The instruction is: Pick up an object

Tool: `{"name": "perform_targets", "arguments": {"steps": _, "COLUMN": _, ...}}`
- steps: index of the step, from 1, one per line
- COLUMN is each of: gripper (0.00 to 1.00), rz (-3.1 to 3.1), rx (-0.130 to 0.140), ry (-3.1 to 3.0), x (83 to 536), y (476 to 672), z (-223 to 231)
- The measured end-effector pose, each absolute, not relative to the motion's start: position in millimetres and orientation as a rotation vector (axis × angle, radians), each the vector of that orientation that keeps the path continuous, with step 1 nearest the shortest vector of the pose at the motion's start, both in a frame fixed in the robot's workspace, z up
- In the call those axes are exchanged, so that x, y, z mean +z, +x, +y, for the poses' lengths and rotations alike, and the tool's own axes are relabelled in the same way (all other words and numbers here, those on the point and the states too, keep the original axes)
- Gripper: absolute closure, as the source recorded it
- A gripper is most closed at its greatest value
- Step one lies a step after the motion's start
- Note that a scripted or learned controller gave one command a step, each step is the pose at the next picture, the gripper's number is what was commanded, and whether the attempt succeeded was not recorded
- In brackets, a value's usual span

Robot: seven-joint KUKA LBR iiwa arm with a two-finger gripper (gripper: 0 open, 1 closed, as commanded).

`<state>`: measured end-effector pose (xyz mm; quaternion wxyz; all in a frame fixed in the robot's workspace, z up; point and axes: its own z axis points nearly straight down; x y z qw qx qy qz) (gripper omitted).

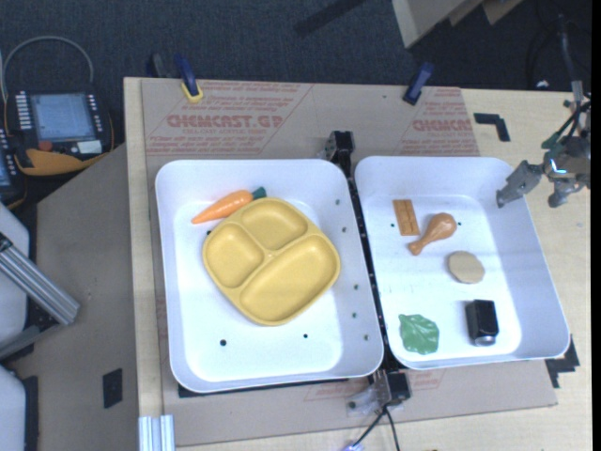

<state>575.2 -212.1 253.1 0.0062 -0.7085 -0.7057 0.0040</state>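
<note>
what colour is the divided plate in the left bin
Yellow. The three-compartment plastic plate shows best in the camera view, beside an orange toy carrot.

The gripper (554, 178) sits right at the picture's right edge, so the arm behind it is cut away and I cannot make out how its fingers stand. The carrot's (222, 207) green top slips partly under the rim of the yellow divided plate (272, 261). The small black object (482, 321) in the right bin (535, 252) is too small to name (a glint at its lower end, nothing more). Printed lettering on the cardboard (310, 120) is half covered by the bins. At the left edge a handheld screen unit (58, 125) and a metal rail (38, 285) are both cropped.
</note>
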Motion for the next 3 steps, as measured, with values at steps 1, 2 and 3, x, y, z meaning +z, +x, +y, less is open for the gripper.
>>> {"name": "perform_targets", "arguments": {"steps": 1, "gripper": 0.0, "rz": -2.221, "rx": 0.001, "ry": -2.221, "x": 261.4, "y": 577.6, "z": -211.0}}
{"name": "perform_targets", "arguments": {"steps": 2, "gripper": 0.0, "rz": -2.221, "rx": 0.001, "ry": -2.221, "x": 203.9, "y": 583.8, "z": -214.4}}
{"name": "perform_targets", "arguments": {"steps": 3, "gripper": 0.0, "rz": -2.218, "rx": 0.002, "ry": -2.22, "x": 146.0, "y": 576.0, "z": -216.3}}
